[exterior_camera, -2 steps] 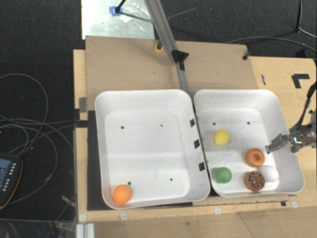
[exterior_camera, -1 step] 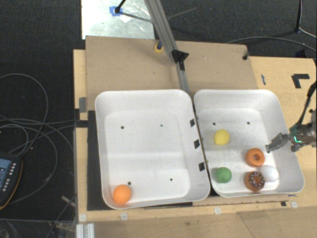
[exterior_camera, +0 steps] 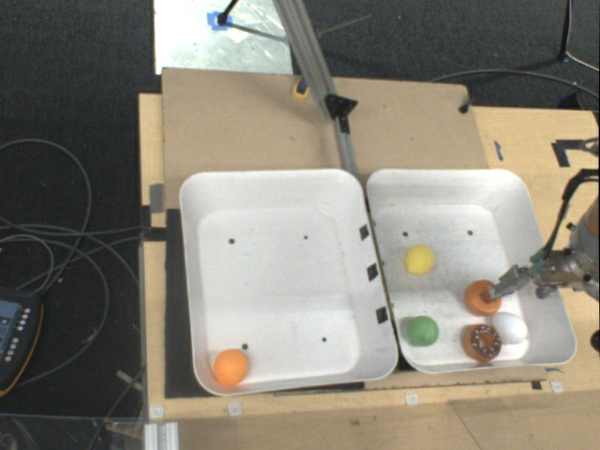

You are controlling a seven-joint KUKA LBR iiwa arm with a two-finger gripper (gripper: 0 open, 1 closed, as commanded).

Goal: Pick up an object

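Observation:
The right bin [exterior_camera: 450, 190] holds a yellow ball [exterior_camera: 419, 260], a green ball [exterior_camera: 421, 331], an orange ring-shaped piece [exterior_camera: 482, 298], a brown sprinkled donut [exterior_camera: 483, 343] and a white ball [exterior_camera: 511, 328]. An orange ball [exterior_camera: 230, 367] lies in the front left corner of the left bin [exterior_camera: 272, 195]. My gripper [exterior_camera: 511, 281] reaches in from the right, its tip just beside the orange ring's right edge. I cannot make out whether it touches the ring.
A grey pole [exterior_camera: 309, 50] slants across the back of the bench toward the gap between the bins. Cables and a handheld pendant [exterior_camera: 17, 331] lie on the floor at left. The arm's body [exterior_camera: 577, 270] hangs over the right bin's right rim.

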